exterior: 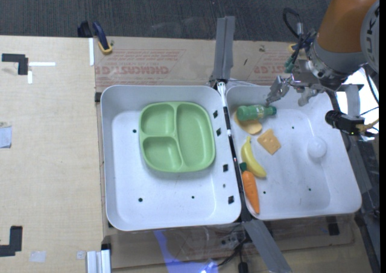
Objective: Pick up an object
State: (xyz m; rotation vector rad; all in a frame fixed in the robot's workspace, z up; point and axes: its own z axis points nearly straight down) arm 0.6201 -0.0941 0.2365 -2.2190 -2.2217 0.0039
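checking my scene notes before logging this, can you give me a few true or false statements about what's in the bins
1. The green divided plate lies in the left bin. True.
2. The carrot lies on the green divided plate. False: it lies in the right bin, near the front edge.
3. The banana lies between the carrot and the green bottle. True.
4. The gripper is over the left bin. False: it is at the right bin's back, beside the green bottle.
5. The cheese wedge is orange-yellow. True.
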